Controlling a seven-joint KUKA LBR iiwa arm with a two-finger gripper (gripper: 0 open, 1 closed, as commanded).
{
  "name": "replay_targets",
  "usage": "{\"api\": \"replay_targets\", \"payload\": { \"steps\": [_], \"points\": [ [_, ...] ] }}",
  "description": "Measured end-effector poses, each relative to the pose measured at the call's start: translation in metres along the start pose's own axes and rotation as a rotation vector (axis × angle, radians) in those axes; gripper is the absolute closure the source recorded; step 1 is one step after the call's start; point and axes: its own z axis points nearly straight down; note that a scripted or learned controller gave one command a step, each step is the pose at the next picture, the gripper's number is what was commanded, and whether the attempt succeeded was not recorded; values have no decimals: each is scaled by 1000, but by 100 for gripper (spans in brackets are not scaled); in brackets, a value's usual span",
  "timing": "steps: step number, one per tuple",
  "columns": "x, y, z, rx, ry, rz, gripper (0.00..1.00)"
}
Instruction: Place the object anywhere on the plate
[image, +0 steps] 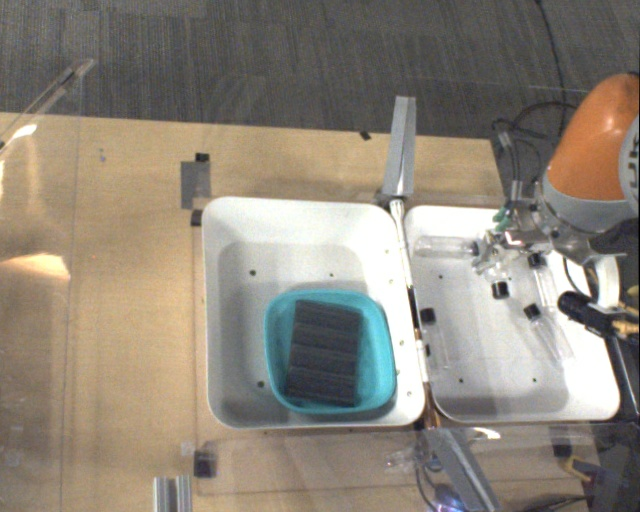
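Observation:
A dark grey ridged block (323, 351) lies flat on the teal plate (377, 340), which sits in the front right part of the left white bin (230, 300). My gripper (515, 301) hangs over the right bin (470, 385), well to the right of the plate and apart from the block. Its two dark fingertips (498, 290) stand apart, open, with nothing between them. The grey arm with its orange band (592, 150) reaches in from the right.
A raised divider (410, 300) separates the two bins. Dark cables (590, 315) run along the right bin's right rim. A grey metal bracket (402, 145) stands behind the bins on the wooden bench (110, 330).

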Motion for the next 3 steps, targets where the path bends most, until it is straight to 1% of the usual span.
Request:
{"api": "replay_targets", "payload": {
  "steps": [1,2,3],
  "points": [
    [67,-4,25,2,2,-80,100],
    [204,-33,25,3,4,-108,100],
    [204,-33,24,4,4,-107,0]
  ]
}}
